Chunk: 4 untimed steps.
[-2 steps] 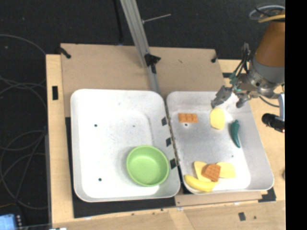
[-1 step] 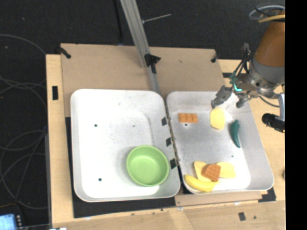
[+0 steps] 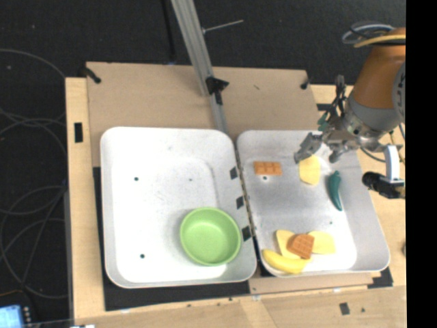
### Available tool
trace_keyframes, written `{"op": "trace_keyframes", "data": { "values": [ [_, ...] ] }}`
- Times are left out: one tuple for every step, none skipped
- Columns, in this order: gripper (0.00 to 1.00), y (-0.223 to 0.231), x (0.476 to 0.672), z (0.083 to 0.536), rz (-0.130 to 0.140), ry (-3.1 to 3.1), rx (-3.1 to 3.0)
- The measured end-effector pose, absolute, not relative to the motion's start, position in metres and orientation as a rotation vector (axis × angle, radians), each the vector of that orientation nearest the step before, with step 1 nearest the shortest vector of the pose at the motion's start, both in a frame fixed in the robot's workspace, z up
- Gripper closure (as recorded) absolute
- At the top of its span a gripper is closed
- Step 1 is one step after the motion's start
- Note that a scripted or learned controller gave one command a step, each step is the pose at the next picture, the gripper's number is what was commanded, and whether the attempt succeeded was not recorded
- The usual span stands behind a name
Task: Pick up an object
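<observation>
Gripper point(image 3: 319, 150) hangs over the far part of the right bin point(image 3: 355, 258), at the end of the grey arm point(image 3: 375, 87) with its orange band. Its two fingers point(image 3: 304, 147) are spread apart, and a pale yellow piece point(image 3: 309, 171) sits just under and between them, but I cannot tell if the fingers truly pinch it or if it just lies on the bin floor. Right beside the gripper, a little nearer to us, lies a dark green pepper point(image 3: 335, 189). On the gripper's other side, toward the left bin, sits a small orange waffle point(image 3: 267, 169). Much nearer to us than the gripper, by the front edge of the same bin, is a heap of food: a yellow banana point(image 3: 283, 261), an orange-brown cracker point(image 3: 300, 244) and a flat yellow slice point(image 3: 323, 243), all touching. Far off from the gripper, in the left bin point(image 3: 136, 156), stands a green bowl point(image 3: 210, 235), right way up. A grey metal pole point(image 3: 194, 46) leans over the board behind both bins.
</observation>
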State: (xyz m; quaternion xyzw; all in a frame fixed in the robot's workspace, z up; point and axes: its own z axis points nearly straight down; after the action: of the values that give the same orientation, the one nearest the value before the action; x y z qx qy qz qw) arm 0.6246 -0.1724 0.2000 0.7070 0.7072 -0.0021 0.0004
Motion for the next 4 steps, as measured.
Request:
{"op": "trace_keyframes", "data": {
  "values": [
    [0.00,-0.176,0.615,0.141,-0.008,2.221,2.224],
    [0.00,-0.178,0.615,0.099,-0.005,2.218,2.221],
    [1.00,-0.179,0.617,0.113,0.004,2.212,2.221],
    [1.00,-0.185,0.612,0.163,0.006,2.218,2.217]
  ]
}}
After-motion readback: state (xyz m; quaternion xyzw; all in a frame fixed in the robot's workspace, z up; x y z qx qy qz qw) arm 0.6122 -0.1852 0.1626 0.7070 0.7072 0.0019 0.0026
